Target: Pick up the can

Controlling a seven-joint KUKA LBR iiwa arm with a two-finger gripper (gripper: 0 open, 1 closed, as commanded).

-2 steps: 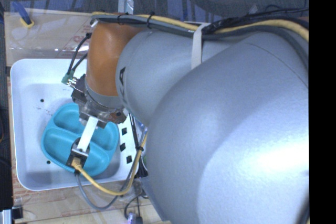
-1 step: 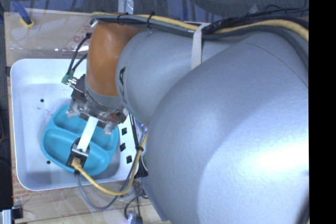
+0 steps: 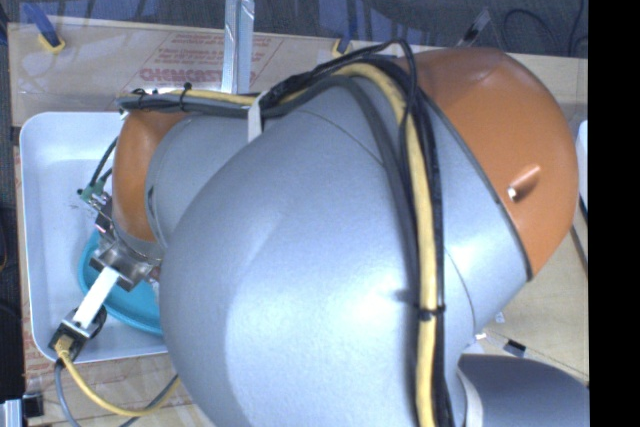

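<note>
My grey arm [image 3: 330, 255] covers most of the frame and hides much of the bench. Its orange wrist band [image 3: 130, 175] reaches down into the left white bin [image 3: 40, 175]. Below the band, the gripper [image 3: 105, 275] hangs low over a blue round object [image 3: 125, 305] lying on the bin floor near its front. A white block with a yellow cable [image 3: 80, 320] sticks out from the gripper towards the bin's front left corner. Whatever lies directly under the gripper is hidden by the arm.
A cardboard sheet [image 3: 190, 60] lies behind the left bin, with an upright metal post [image 3: 238, 40] on it. The bin's left wall [image 3: 22, 215] and front rim [image 3: 100, 355] are close to the gripper. Black and yellow cables [image 3: 420, 175] run along the arm.
</note>
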